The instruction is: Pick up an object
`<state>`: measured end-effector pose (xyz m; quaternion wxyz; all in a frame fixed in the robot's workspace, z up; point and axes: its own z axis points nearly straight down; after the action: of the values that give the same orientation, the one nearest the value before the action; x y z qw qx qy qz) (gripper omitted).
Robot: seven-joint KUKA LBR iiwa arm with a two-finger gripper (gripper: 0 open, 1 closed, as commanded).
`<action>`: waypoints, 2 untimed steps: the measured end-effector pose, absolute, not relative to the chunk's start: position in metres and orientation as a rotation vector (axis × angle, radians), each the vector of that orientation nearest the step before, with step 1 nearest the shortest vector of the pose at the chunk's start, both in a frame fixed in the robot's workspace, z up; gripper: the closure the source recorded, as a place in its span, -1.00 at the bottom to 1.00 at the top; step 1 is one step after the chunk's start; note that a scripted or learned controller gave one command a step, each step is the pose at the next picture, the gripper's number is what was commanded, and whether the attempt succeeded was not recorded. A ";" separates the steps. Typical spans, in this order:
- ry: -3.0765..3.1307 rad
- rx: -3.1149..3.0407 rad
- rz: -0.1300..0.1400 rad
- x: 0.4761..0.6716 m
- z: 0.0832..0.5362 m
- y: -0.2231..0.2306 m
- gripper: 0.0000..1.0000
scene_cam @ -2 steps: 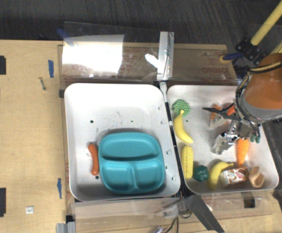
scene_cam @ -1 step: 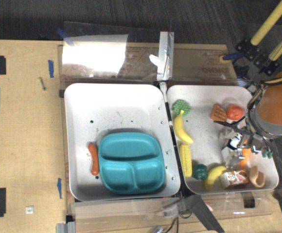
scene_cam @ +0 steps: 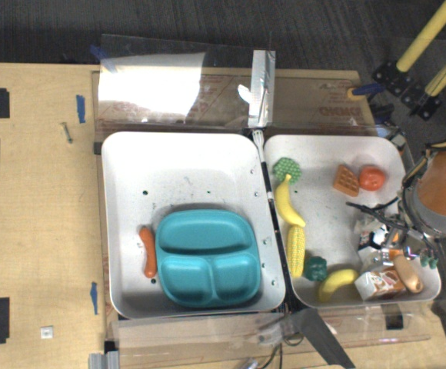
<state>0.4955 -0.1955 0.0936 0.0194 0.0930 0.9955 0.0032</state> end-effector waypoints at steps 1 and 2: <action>3.102 0.449 0.005 0.556 0.097 -0.131 -1.00; 3.074 0.617 0.001 0.650 0.088 -0.153 -1.00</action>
<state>0.6500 -0.1533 0.0877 0.0032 0.1968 0.9804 0.0003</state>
